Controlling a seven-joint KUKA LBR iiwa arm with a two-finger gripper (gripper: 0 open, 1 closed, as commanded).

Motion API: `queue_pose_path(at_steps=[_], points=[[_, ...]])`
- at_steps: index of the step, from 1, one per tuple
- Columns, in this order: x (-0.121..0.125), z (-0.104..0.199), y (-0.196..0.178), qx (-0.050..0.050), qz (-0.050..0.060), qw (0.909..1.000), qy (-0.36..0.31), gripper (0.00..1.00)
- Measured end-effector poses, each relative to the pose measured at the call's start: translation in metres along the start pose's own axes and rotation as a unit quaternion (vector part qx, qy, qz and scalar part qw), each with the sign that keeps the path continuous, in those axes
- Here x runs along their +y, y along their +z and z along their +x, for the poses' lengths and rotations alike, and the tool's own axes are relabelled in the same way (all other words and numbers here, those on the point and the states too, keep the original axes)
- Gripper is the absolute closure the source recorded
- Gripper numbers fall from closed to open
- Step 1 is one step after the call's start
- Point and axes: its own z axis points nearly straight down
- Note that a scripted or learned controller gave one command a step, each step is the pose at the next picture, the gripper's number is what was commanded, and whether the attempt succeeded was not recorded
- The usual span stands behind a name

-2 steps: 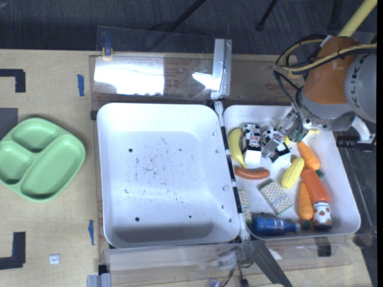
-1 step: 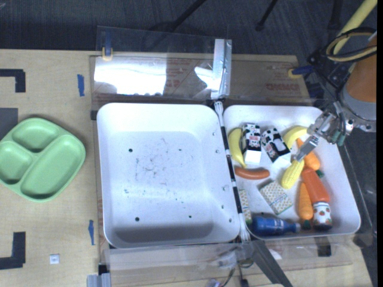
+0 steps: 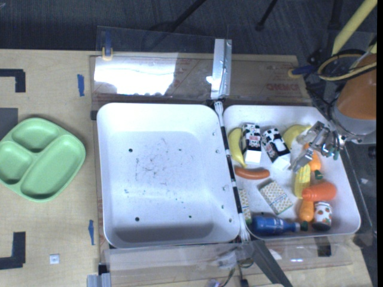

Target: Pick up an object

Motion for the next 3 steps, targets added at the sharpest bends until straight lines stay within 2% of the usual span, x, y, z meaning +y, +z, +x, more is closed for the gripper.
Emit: queue_pose_path(at_steps=[1,2,3], points=[[0.025,-0.041,0.001,0.011,0.005,0.9998,-0.013,0.0],[0.015,0.007,-0.074,0.002,0.0,0.9802,-0.198,0.0],[-0.014,0.034,-0.036,-0.006,-0.002,0.9718,-0.236,0.0]])
